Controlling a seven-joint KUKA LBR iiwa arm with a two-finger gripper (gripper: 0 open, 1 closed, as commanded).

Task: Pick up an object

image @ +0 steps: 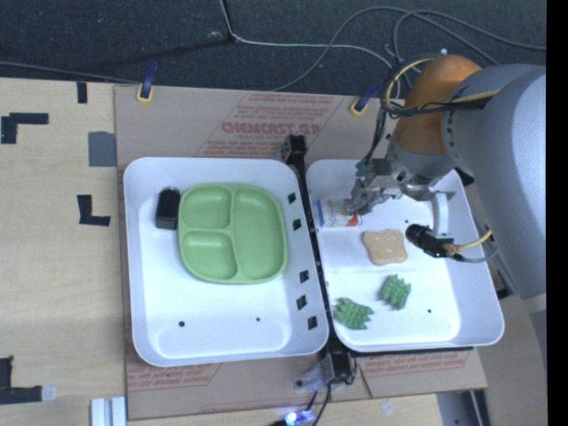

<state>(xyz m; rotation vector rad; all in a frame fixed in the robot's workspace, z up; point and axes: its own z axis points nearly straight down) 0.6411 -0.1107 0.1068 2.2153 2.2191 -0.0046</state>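
We see a pale wooden bench (53,264) with black tape marks on its left. A cardboard sheet (231,122) lies on it, and dark carpet (133,16) with cables (293,47) runs along the far side.

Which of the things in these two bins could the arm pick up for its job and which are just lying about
For the job:
gripper
tan bread-shaped piece
two green leafy pieces
small red and white thing below the gripper
right bin

Just lying about:
green divided plate
black block
left bin
cardboard sheet
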